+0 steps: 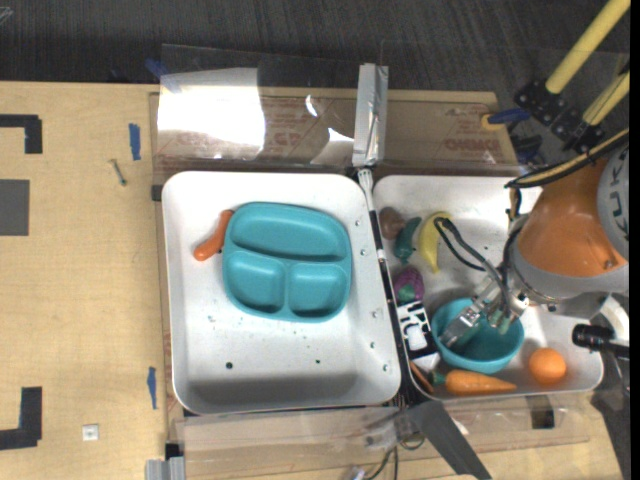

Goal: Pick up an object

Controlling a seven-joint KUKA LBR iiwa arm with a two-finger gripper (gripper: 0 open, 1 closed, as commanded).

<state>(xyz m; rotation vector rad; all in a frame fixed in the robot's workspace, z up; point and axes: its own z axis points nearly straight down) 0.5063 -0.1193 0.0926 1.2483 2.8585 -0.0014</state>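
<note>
**Inspector:** Start at the gripper.

**Assistant:** The gripper [492, 315] is down in the right bin [470, 193], over the teal bowl [483, 339]. Whether it is spread or pinched, I cannot tell; the metal parts blur together against the bowl's rim. Nothing can be confirmed as held.

**Inspector:** Count that bin's contents.

**Assistant:** One teal bowl. One orange ball-shaped fruit [547, 366] just right of it. One carrot [478, 381] lying along the near wall, touching the bowl's underside. One banana [430, 240] toward the far left corner. One purple item [408, 287] by the left wall and one dark teal item [406, 234] above it, both too small to name. A black-and-white printed piece [417, 330] sits against the divider.

**Inspector:** Obstructions?

**Assistant:** The orange band [566, 236] and wrist cover the bin's right portion; black cables [465, 251] cross above the banana.

**Inspector:** The left bin [270, 373]?

**Assistant:** One teal three-compartment plate [287, 260], and one orange carrot-like piece [211, 241] partly tucked under its left edge.
</note>
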